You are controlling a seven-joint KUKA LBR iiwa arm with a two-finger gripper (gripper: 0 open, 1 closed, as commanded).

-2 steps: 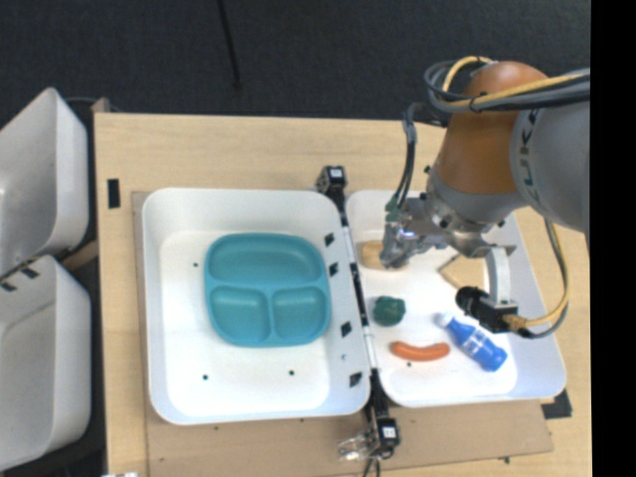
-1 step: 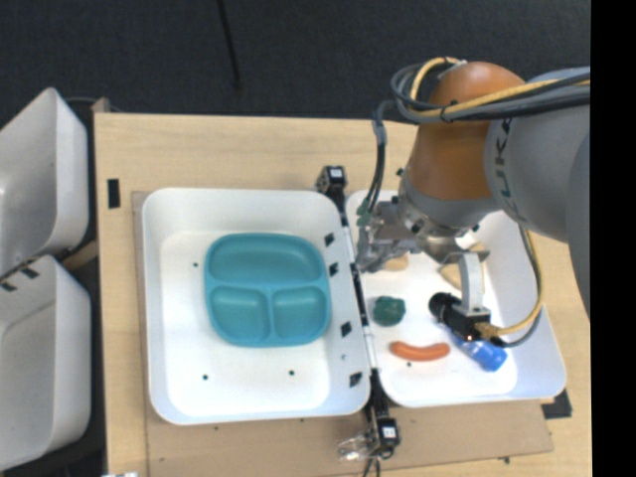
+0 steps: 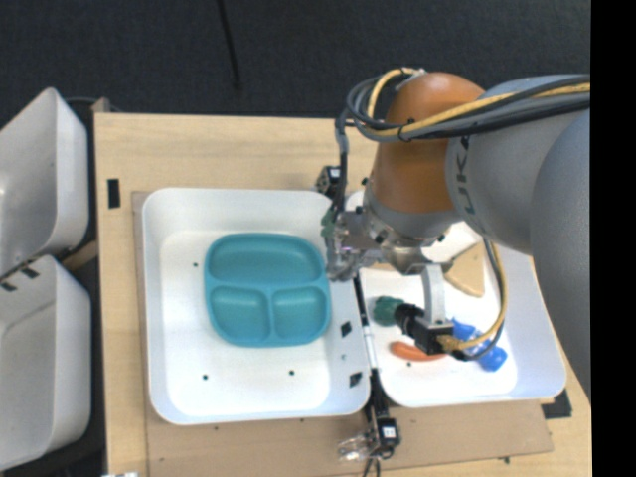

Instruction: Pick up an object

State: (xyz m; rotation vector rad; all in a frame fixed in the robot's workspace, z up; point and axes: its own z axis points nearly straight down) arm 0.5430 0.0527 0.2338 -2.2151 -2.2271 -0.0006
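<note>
My gripper hangs low over the wall between the two bins, at the right edge of a teal divided plate that lies in the left bin. In the right bin, just below the wrist, lie a small green thing, an orange thing and a blue thing. A tan wedge rests further right, partly under the arm. The big grey and orange arm hides most of the right bin's far half. I see nothing held in the gripper.
The bins sit on a wooden board. White moulded shapes stand off the bench at the left. A small metal clip lies at the board's front edge.
</note>
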